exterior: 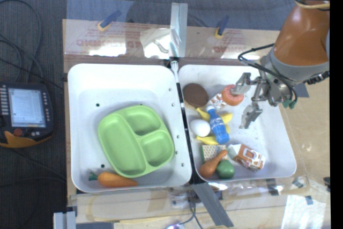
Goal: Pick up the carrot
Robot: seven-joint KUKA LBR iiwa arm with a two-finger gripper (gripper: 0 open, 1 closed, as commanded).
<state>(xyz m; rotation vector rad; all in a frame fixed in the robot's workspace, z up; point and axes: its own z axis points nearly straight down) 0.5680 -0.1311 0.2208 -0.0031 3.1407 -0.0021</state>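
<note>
The carrot [113, 180] lies on its side in the left bin [80, 83], along the bin's near edge toward its near left corner, just below the green divided plate [136, 140] and touching or nearly touching the plate's rim. The arm [303, 40] reaches over the right bin [278, 142] from the right, and the claw [250, 100] hangs above that bin's far right part, well apart from the carrot. Its fingers [251, 115] stand apart with nothing between them; one prong sits just beside a small orange and white item [232, 95]. The right bin also carries a brown round piece [195, 94], a white egg [200, 128], a blue bottle [218, 126] lying over yellow pieces, a small printed carton [249, 157], a green item [225, 169] and an orange-brown drumstick-shaped toy [211, 164] near the near edge. A handheld control pad [24, 113] rests left of the tabletop.
</note>
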